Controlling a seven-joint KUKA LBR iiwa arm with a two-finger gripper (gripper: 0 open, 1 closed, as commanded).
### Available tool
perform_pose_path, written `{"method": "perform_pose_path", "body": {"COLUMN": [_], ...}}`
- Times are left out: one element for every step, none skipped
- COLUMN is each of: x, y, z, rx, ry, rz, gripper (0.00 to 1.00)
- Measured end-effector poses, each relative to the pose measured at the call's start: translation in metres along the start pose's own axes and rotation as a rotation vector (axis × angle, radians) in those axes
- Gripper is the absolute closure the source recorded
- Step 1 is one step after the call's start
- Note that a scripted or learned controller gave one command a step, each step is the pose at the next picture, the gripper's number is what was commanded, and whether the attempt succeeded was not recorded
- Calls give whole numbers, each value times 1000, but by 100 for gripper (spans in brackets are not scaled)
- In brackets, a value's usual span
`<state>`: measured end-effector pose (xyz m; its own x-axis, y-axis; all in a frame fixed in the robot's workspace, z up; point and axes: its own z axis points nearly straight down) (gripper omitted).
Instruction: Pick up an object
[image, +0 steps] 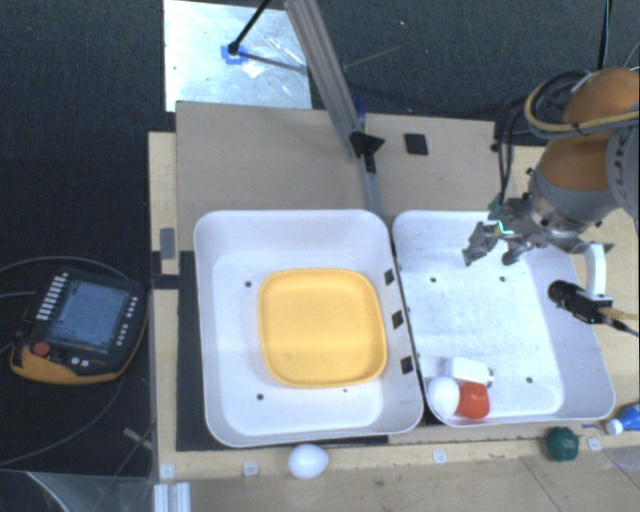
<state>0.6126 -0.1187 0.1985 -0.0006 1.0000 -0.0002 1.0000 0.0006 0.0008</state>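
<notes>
A yellow square plate (323, 326) lies in the middle of the left bin (225, 300). In the right bin (480, 310), at its near edge, a white egg-like ball (442, 393), a red round object (473, 400) and a small white block (469, 370) sit bunched together. My gripper (496, 246) hangs over the far part of the right bin, well away from that cluster. Its two fingers stand apart with nothing between them.
A white egg shape (308, 461) lies on the bench in front of the left bin. A dark green ball (561, 443) rests off the right bin's near right corner. A teach pendant (75, 322) lies on the floor at left. A metal pole (335, 80) slants in from the top.
</notes>
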Motion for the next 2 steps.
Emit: {"method": "perform_pose_path", "body": {"x": [0, 7], "y": [0, -8], "z": [0, 53], "rx": [0, 3], "ry": [0, 1], "rz": [0, 0], "gripper": [0, 0]}}
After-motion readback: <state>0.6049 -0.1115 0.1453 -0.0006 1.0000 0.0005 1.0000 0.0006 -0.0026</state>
